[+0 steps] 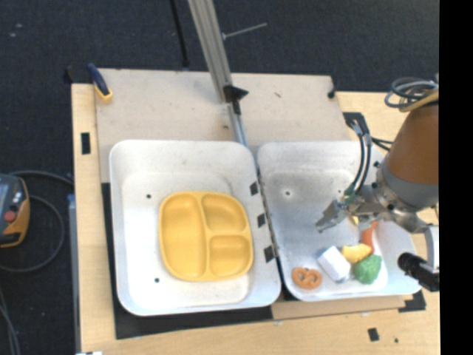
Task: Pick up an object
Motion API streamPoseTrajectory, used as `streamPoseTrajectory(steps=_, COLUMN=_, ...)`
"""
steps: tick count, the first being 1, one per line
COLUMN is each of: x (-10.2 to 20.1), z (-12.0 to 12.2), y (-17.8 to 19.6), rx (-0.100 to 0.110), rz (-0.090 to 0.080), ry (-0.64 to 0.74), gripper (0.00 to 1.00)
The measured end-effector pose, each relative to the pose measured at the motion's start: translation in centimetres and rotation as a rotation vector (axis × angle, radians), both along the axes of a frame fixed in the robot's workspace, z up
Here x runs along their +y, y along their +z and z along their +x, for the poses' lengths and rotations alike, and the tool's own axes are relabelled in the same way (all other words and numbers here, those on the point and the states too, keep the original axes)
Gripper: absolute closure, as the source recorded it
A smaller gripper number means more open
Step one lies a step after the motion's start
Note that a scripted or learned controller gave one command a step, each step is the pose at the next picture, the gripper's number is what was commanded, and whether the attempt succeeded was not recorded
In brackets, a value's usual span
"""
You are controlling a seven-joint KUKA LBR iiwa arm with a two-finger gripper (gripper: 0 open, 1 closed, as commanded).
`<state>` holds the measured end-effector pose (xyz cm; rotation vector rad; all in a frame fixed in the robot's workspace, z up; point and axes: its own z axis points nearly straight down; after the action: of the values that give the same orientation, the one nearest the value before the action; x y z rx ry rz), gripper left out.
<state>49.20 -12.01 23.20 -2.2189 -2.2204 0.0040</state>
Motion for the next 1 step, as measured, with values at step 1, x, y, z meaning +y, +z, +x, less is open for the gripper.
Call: streamPoseTrajectory(steps=1, x=-0.44, z=0.73, y=-5.94, rx=0.0, rz=0.0, ry=-0.001, gripper=0.0)
